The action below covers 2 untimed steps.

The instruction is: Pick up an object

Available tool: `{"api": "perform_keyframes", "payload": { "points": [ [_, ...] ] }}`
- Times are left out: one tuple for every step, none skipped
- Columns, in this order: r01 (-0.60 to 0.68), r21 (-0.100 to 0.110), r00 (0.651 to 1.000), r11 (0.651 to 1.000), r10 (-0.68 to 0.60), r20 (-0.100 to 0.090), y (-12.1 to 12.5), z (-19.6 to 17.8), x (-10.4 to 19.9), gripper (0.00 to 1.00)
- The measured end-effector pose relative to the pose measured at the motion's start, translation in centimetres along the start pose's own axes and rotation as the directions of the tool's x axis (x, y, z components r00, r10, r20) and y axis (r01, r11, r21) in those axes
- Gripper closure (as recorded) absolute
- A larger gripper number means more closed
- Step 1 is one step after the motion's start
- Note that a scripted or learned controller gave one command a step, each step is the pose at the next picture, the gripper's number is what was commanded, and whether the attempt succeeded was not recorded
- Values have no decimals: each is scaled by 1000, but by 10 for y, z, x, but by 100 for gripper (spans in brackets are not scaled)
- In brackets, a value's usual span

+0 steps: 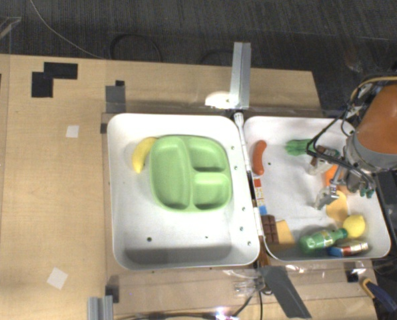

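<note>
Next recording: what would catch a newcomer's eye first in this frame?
The big green divided tray in the left bin stands out first, with a yellow banana tucked against its left edge. Next comes the right bin, crowded with small items such as a red sausage and a green bottle. The arm's pincer hangs over that clutter.

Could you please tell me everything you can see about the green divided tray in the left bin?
The green divided tray looks like pale green moulded plastic with rounded corners and a matte finish. It has three compartments: one long one on its left side and two smaller ones on its right. It lies flat, open side up, slightly turned, in the upper middle of the left bin. A yellow banana lies against its upper left edge, apparently touching it. Nothing sits in its compartments.
</note>
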<state>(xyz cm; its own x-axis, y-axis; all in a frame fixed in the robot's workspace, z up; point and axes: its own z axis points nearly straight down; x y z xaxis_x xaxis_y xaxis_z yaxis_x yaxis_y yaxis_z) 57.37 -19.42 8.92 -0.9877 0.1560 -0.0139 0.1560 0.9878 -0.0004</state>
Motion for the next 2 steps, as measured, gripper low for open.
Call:
{"api": "perform_keyframes", "payload": {
  "points": [
    [-14, 0, 1000, 1000, 14, -1, 10, 0, -8, 0],
    [29, 1, 1000, 1000, -29, 0, -15, -2, 46, 0]
  ]
}}
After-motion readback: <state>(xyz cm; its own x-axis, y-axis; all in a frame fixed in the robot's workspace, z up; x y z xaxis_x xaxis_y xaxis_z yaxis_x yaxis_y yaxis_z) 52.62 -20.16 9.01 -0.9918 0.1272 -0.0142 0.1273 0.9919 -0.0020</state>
